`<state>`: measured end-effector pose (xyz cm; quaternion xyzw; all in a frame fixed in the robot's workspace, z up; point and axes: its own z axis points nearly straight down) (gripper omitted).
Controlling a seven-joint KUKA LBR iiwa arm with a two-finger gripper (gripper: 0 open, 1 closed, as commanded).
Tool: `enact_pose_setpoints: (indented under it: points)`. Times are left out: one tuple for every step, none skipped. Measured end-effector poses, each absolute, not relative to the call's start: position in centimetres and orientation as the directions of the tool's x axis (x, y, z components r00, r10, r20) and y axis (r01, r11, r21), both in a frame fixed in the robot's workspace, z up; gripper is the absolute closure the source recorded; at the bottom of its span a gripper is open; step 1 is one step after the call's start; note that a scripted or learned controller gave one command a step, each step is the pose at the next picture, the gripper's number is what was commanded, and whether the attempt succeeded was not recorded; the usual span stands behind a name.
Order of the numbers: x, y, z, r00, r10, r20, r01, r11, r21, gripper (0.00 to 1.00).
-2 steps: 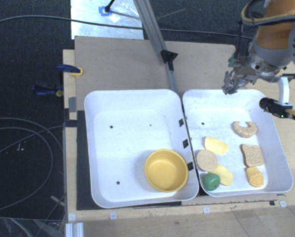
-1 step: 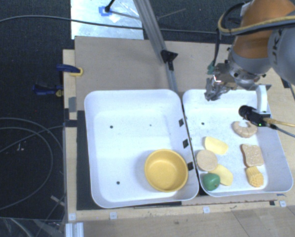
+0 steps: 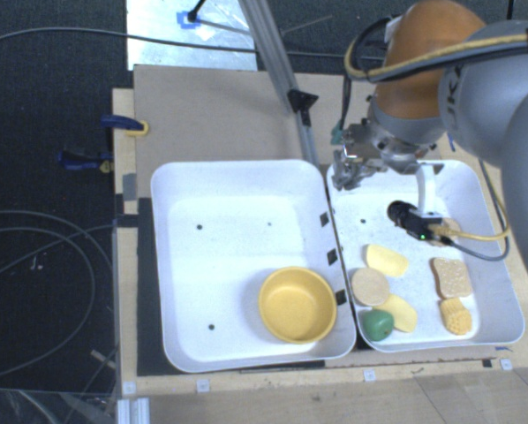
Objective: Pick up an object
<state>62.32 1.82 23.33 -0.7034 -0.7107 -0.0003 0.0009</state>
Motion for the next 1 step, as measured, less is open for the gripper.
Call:
enact_pose_setpoints:
  points:
    - [61.01, 7.43, 24.28, -0.01, 1.0, 0.002, 1.0, 0.01, 0.001, 1.0]
